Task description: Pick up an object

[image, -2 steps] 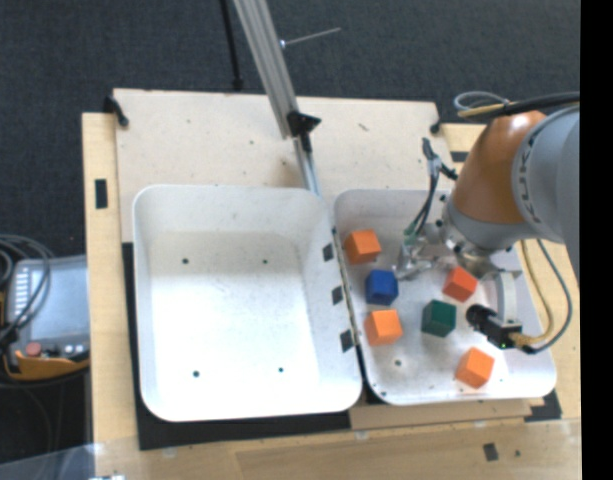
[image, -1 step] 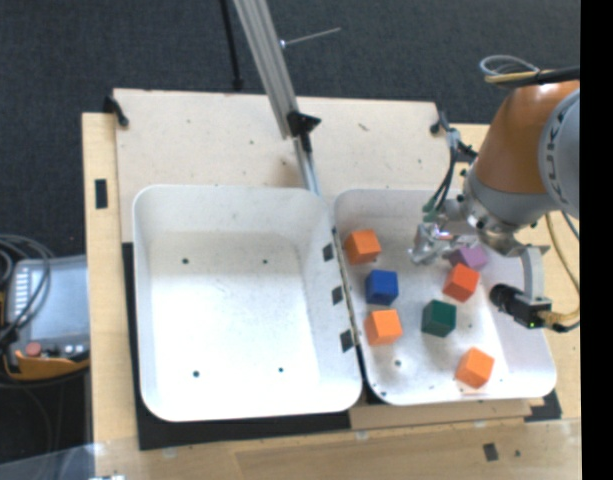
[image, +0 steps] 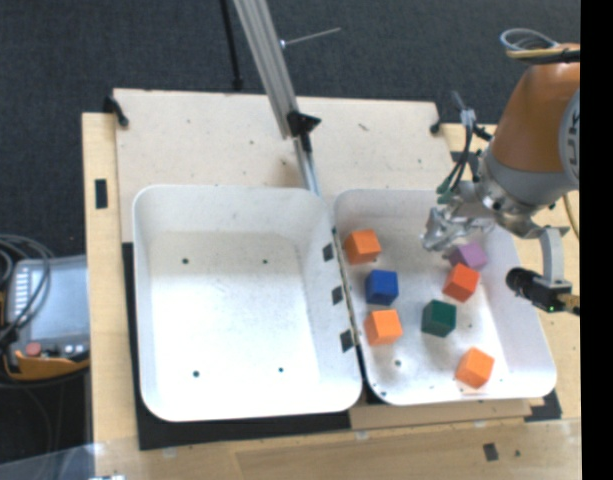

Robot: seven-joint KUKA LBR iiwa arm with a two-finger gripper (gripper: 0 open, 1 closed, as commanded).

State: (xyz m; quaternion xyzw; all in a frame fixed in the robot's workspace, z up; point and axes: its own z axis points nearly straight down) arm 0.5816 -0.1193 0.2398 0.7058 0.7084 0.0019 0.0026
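Observation:
My gripper (image: pixel 444 232) hangs over the upper middle of the right bin (image: pixel 526 363), coming in from the right. A purple block (image: pixel 472 256) lies just right of and below it, touching a red-orange block (image: pixel 461 282). Further left sit an orange block (image: pixel 362 246), a blue block (image: pixel 382 287) and another orange block (image: pixel 385 325). A dark green block (image: pixel 439 318) rests near the middle, and an orange block (image: pixel 475 366) lies near the front right. Nothing shows between the fingers.
The left bin (image: pixel 236 303) adjoins the right one along a shared rim with black clips. A slanted aluminium bar (image: pixel 271 58) rises behind the bins. A grey box with cables (image: pixel 41 313) sits left of the bench.

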